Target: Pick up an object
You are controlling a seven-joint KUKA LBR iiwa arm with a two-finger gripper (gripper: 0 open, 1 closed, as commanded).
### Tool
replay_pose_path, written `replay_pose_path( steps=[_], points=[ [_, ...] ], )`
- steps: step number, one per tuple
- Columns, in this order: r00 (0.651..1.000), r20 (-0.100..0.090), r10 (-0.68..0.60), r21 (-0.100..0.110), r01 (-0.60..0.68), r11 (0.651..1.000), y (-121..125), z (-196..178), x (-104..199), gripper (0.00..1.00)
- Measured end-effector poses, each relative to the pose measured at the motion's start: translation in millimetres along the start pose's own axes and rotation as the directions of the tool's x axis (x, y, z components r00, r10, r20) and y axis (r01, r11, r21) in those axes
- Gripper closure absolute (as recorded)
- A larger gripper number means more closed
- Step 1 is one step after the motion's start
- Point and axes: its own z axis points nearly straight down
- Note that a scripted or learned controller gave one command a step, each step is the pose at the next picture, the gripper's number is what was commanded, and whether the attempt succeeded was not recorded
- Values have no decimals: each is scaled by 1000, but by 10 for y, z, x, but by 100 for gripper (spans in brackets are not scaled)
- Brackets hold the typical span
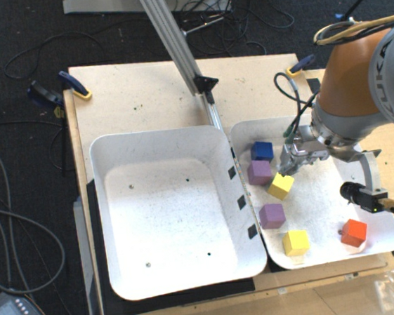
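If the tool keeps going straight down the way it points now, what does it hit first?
Most likely the tilted yellow cube, which lies just below the tool in the right bin. Height is hard to judge here; it may just clip the cube's upper edge.

— How many small cubes do we count in the right shallow white plastic bin?

— We count six: two yellow cubes, two purple cubes, one blue cube and one orange cube.

— And bins?

— We see two, with the left shallow white plastic bin.

Six blocks in right bin, left bin beside it, pincer above blocks
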Motion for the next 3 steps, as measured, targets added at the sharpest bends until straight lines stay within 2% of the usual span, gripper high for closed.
replay_pose_path(
  steps=[1,2,3],
  points=[
    [1000,0,-1,2,1,1000,-43,-85,515,100],
    [1000,0,-1,4,1,1000,1,4,1028,100],
    [1000,0,-1,2,1,1000,134,-2,1598,100]
  ],
)
